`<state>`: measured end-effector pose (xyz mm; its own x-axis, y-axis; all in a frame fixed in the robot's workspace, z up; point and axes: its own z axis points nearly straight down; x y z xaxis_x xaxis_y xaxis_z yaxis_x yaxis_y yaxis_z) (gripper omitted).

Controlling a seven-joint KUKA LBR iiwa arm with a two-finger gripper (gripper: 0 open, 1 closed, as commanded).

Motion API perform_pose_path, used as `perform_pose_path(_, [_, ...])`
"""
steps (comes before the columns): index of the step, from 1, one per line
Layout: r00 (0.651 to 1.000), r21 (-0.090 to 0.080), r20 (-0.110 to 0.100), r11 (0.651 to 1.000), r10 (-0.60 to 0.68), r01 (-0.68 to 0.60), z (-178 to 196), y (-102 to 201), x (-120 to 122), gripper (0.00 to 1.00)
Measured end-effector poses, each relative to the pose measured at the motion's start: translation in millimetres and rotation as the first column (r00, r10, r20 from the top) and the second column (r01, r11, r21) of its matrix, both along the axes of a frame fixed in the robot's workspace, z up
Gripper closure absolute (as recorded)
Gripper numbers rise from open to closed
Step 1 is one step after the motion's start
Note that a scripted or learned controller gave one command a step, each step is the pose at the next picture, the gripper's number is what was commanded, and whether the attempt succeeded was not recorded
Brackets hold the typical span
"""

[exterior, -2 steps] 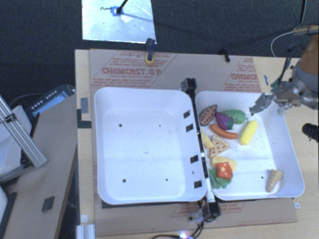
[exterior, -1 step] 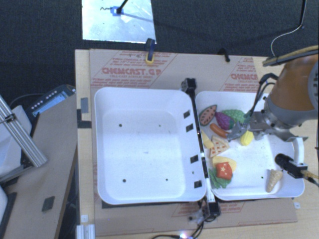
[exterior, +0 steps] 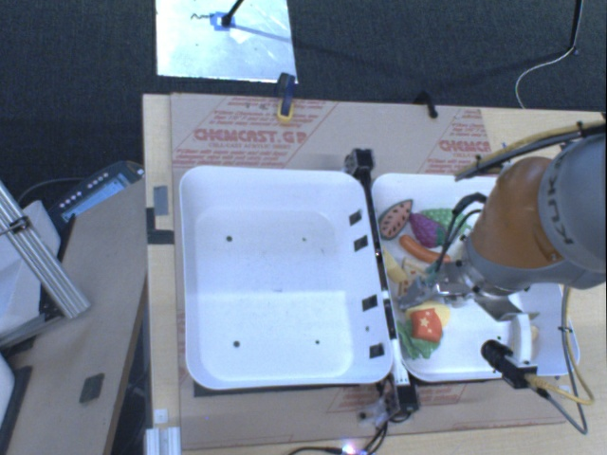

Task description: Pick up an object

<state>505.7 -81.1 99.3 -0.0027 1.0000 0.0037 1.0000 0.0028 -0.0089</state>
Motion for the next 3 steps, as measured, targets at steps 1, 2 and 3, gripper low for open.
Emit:
perform_pose_path(1, [1.000,-0.005,0.017,1.000,0.004,-0.003,-15,-5,74,0.00])
perform_pose_path(2, [1.000,-0.004,0.012,1.000,0.002,-0.002,-14,-7,97,0.00])
perform_pose_path(3, [1.000,-0.005,-0.015,1.000,-0.002,0.002,-19,-6,158,0.00])
